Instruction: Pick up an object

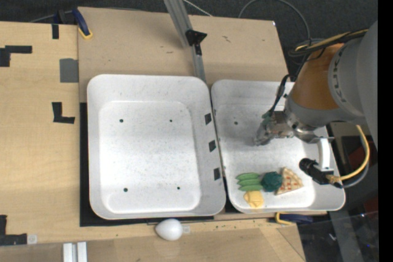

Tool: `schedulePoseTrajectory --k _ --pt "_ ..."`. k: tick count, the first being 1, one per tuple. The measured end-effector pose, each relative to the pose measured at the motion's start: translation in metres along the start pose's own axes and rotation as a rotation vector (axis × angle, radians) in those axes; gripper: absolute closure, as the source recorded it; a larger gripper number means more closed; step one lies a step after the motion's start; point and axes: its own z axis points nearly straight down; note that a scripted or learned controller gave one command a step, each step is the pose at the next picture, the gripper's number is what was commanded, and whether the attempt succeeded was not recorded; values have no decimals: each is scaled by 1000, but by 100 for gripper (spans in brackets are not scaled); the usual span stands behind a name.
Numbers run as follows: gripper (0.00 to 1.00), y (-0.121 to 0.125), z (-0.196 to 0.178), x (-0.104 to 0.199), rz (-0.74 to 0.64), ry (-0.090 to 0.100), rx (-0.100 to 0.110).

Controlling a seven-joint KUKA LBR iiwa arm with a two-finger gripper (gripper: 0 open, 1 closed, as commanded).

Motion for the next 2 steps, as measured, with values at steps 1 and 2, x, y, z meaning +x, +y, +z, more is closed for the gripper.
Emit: schedulePoseTrajectory --k 1,2 --pt "100 -1 -63 1 1 -2 -8" --pt "100 6 -124 0 0 -2 -9"
